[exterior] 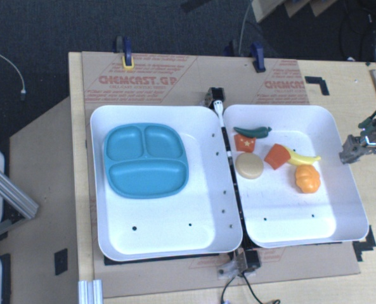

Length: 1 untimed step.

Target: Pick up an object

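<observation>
Gripper sits at the right bin's 3 o'clock rim, grip state unclear. The orange fruit, 4 o'clock of the bin's centre, looks light, hard, slick plastic, so I'd squeeze across its middle.

A blue divided plate lies in the left white bin. The bins sit on a brown bench (printed with red lettering), two blue clamps gripping its far edge.

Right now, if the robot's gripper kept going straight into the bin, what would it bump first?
Probably the orange toy, the nearest thing to the gripper once past the right bin's rim. Its height and exact aim are hard to judge from above.
</observation>
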{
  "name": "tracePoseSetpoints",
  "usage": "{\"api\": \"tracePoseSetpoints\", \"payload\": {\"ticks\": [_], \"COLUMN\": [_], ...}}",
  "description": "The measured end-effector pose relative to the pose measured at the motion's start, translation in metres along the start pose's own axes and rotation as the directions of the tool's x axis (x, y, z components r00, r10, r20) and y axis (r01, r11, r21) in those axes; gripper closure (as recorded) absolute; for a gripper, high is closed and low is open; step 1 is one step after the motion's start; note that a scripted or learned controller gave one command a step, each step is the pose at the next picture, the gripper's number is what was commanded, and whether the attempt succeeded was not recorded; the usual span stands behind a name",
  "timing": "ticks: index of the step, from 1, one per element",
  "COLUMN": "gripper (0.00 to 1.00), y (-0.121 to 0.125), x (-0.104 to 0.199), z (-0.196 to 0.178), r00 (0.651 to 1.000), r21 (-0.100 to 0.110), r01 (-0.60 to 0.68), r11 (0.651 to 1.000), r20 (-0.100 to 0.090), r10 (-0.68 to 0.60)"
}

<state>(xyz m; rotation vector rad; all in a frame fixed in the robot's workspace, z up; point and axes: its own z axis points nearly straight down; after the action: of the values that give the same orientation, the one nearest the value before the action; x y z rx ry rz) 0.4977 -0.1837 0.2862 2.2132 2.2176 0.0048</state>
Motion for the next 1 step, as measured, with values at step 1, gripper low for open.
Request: {"api": "tracePoseSetpoints", "payload": {"ticks": [1], "gripper": [1.00], "y": [0.0082], "x": [0.0609], "z": [0.0038], "r00": [1.000], "r21": [0.008], "r01": [0.005], "r11": [1.000], "r20": [-0.006], "r10": [-0.005]}}
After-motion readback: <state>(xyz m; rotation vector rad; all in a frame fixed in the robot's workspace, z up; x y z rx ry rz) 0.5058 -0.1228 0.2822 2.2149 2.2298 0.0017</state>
